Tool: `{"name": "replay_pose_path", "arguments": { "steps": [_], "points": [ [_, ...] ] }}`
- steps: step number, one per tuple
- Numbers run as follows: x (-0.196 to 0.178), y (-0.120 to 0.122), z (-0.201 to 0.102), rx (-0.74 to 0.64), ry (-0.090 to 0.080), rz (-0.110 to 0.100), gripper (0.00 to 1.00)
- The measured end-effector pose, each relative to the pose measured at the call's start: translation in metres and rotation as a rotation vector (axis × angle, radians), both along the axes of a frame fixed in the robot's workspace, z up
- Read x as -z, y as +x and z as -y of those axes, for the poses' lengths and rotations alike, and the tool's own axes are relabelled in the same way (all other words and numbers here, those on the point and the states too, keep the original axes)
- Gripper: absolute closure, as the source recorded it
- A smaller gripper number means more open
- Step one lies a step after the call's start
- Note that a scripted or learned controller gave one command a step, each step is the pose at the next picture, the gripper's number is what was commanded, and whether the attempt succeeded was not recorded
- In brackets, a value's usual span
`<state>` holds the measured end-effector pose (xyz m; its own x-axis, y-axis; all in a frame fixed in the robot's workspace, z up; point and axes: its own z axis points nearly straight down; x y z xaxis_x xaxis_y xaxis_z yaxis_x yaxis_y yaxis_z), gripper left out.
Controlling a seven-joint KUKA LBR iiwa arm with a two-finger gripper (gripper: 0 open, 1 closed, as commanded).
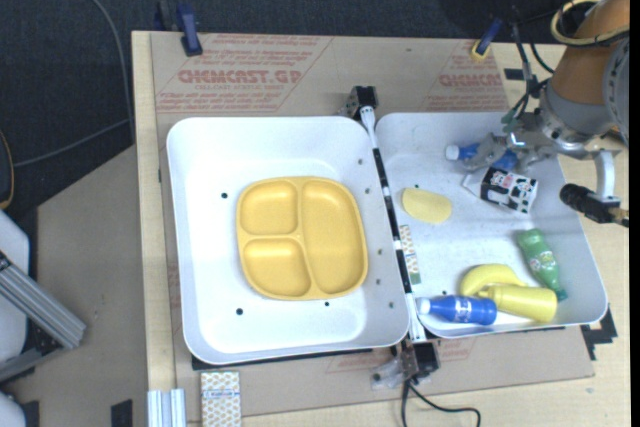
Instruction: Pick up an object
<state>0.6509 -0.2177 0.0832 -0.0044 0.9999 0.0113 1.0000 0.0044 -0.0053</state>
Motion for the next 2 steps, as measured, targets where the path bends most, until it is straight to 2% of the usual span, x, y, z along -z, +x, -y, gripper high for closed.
{"name": "replay_pose_path", "arguments": {
  "steps": [1,2],
  "points": [
    [-0.0009,0.0123,-0.0935,0.001,-0.009,-0.014,0.0],
    [-0.0097,0.0115,-0.093,0.0,-0.011,-0.018,1.0]
  ]
}}
